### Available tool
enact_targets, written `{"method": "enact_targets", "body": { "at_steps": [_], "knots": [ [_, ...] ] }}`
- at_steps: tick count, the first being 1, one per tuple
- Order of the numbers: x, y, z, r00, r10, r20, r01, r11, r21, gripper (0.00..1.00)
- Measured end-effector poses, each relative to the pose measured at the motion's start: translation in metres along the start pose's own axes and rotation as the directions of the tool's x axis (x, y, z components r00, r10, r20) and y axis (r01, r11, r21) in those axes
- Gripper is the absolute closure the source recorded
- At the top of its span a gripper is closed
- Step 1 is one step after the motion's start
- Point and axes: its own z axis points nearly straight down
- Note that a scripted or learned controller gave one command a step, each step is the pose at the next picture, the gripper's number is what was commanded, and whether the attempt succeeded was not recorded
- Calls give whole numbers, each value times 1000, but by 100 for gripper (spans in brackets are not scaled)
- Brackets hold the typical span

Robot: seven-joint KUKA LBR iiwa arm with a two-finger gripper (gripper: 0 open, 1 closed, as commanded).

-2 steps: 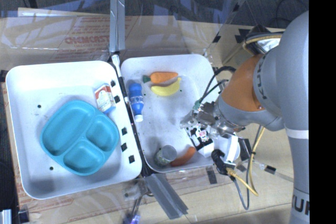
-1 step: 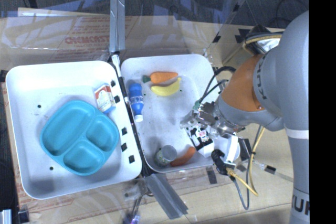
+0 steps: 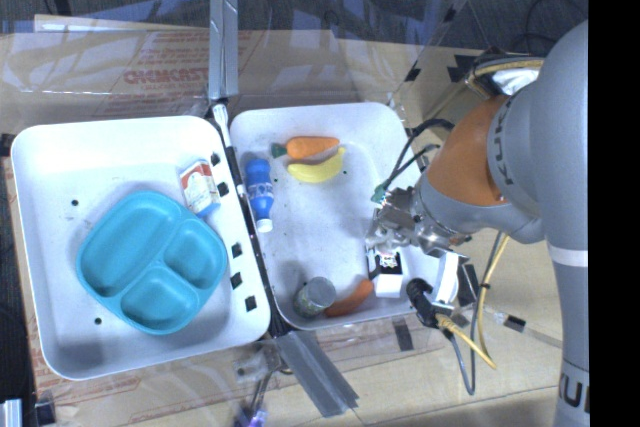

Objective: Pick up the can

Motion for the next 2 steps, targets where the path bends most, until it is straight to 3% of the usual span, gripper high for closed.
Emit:
{"method": "enact_targets", "body": {
  "at_steps": [1, 2],
  "knots": [
    [1, 0, 0, 1000, -2, 0, 2, 1000, 0, 0],
    [64, -53, -30, 998, 61, 3, -61, 998, 32, 0]
  ]
}}
